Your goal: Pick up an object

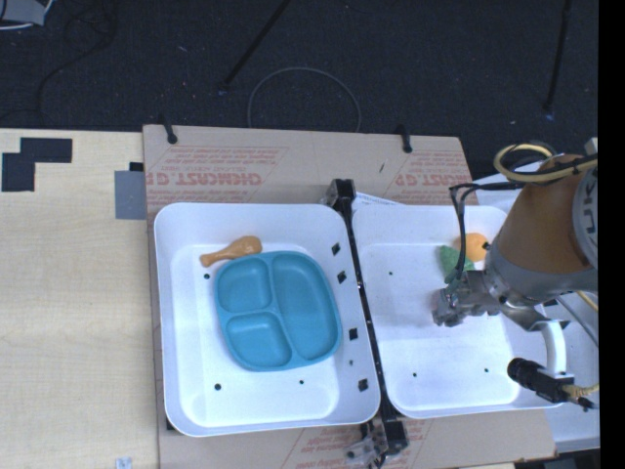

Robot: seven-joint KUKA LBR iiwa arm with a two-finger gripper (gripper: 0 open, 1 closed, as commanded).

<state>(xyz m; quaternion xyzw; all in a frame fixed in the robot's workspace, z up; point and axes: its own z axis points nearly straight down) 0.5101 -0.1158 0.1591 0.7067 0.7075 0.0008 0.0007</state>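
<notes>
gripper (pixel 451 309) sits low in the right bin (pixel 420 379), just beside the orange thing (pixel 475 246); can't tell its state

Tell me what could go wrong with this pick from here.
1. The small orange and green object sits against the right white bin's far wall, partly behind the grey arm; the gripper hangs beside it and could close on nothing.
2. A descent here may scrape the bin floor.
</notes>
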